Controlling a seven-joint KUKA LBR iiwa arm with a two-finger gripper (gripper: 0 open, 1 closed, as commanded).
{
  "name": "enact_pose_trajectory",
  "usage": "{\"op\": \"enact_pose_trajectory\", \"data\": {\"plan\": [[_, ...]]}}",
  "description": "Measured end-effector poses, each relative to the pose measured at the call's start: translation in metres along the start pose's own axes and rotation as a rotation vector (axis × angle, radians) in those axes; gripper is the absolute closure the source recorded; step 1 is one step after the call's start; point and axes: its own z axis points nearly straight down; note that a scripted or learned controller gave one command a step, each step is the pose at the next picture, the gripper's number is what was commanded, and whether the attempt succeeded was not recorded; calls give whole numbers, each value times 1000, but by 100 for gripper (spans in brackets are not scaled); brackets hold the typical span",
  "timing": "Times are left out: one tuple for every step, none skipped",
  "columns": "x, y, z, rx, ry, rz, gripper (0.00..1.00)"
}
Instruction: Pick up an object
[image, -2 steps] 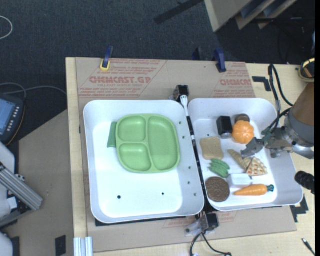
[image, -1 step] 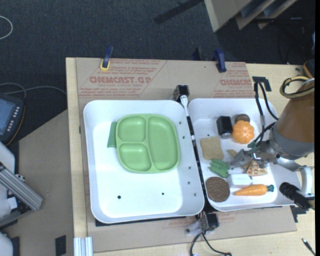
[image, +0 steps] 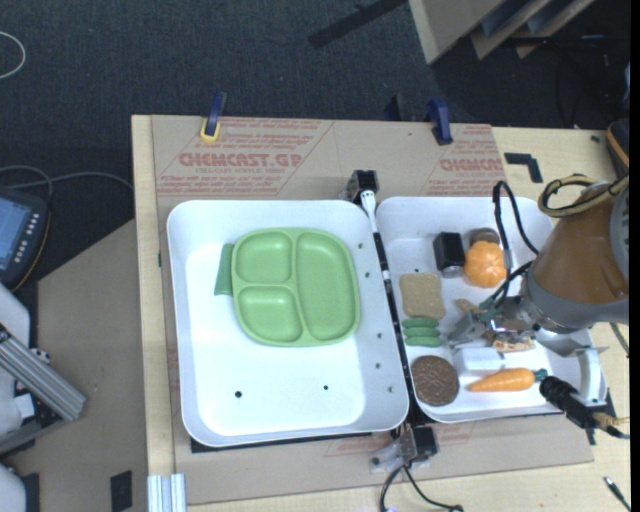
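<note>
The right bin (image: 400, 212) holds several small items. An orange fruit (image: 485, 264) lies at the back beside a black block (image: 449, 250). A tan square slice (image: 422, 294) sits left of centre, with green pods (image: 421, 331) just below it. At the front lie a round brown cookie (image: 434, 380) and a carrot (image: 500, 380). My gripper (image: 478, 323) reaches down into the middle of this bin, between the green pods and the carrot, over a small white piece (image: 478, 355). The arm's orange band (image: 590, 262) rises to its right.
The left bin (image: 200, 330) carries a green divided plate (image: 295, 285) toward its back. Black cables loop over the right bin's back corner near the arm. A black clip (image: 363, 184) sits between the bins at the back edge, and another (image: 420, 440) at the front.
</note>
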Motion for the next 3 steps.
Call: {"op": "enact_pose_trajectory", "data": {"plan": [[-2, 2, -14, -10, -6, 2, 100], [6, 10, -64, 1, 3, -3, 100], [9, 20, -123, -1, 2, -3, 100]]}}
